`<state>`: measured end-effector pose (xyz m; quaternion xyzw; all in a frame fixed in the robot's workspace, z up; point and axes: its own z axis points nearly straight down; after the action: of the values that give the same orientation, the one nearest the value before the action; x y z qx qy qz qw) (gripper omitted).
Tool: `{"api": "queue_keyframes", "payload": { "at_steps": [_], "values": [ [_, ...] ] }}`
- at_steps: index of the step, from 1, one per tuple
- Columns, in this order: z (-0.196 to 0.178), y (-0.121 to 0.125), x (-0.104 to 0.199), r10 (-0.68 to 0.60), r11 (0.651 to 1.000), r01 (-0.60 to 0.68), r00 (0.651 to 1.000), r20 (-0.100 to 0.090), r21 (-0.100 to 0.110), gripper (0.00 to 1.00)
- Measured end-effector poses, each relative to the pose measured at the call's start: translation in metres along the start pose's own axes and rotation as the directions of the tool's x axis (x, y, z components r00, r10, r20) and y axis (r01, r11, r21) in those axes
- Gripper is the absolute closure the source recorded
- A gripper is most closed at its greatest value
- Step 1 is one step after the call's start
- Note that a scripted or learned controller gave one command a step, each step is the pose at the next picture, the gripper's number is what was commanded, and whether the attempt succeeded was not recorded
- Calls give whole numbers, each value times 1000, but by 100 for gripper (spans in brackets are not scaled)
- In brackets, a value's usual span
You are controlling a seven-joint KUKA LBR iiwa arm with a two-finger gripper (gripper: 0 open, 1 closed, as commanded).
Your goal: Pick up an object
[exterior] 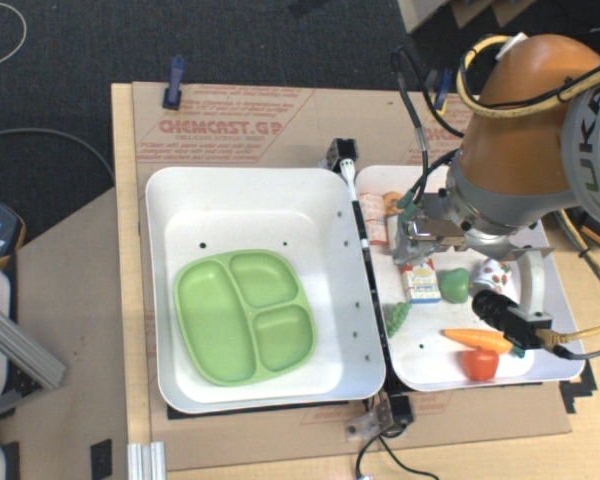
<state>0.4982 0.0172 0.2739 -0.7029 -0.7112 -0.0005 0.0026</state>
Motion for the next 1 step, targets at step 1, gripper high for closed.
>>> {"api": "queue_keyframes", "payload": {
  "at_steps": [1],
  "values": [
    [-37, -19, 8, 9, 1000, -9, 1000, 4, -7, 100]
  ]
}}
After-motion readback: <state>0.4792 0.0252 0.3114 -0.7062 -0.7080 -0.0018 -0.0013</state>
